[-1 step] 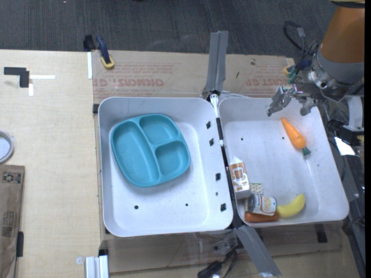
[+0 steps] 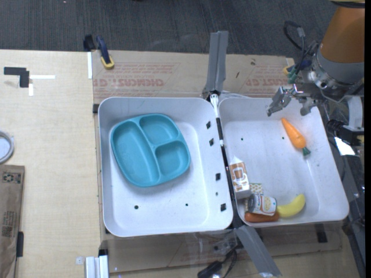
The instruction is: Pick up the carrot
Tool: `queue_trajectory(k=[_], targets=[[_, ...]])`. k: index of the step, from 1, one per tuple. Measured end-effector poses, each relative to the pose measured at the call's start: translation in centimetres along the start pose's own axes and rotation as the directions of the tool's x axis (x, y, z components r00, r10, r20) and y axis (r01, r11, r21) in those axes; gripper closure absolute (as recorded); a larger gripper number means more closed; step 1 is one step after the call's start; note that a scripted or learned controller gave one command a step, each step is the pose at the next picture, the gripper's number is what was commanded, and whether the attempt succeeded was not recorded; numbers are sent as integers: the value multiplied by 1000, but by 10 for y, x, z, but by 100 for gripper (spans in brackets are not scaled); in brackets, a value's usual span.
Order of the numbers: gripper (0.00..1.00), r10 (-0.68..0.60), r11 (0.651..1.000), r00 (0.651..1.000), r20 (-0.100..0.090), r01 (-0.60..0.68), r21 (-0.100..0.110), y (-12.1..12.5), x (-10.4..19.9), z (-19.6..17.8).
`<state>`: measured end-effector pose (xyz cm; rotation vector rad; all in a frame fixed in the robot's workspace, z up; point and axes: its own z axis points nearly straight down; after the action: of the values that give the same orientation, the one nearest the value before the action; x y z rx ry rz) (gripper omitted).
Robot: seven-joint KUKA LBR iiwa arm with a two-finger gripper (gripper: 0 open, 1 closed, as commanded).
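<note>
Claw (image 2: pixel 285 101): it hangs over the far edge of the right bin (image 2: pixel 324 213). Its two fingers look spread apart. Nothing is between them.

Front of the right bin: a yellow banana (image 2: pixel 291 207) lies by the near edge. Touching it is a small can (image 2: pixel 262 204) on its side, and a red thing (image 2: pixel 259 216) sits just under the can. A little box (image 2: pixel 238 177) stands by the near left wall.

Left bin (image 2: pixel 116 213): a blue plate (image 2: pixel 150 149) with three parts sits in the middle.

Carrot (image 2: pixel 294 135): it lies alone near the far right corner of the right bin. The green end points toward the near right. The orange tip points back at the claw. The two are near each other but not touching.

How to do it well: I think the claw should slide over the fat middle of the carrot. It should turn so the fingers go on each long side. Then it should go straight down and squeeze.

Watch out: the right wall is just beside the carrot, so a finger could bump it. The carrot is round and may roll.

Far tabletop: a yellow and blue clamp (image 2: pixel 104 52) lies by the far edge.
</note>
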<state>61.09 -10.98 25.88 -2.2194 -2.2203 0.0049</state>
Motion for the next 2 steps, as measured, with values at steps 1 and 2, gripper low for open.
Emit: queue_trajectory(k=[1,2], targets=[[0,-248,969,969,1,248,-2,34,27,29],[0,-329,944,944,0,329,-1,-4,-4,111]])
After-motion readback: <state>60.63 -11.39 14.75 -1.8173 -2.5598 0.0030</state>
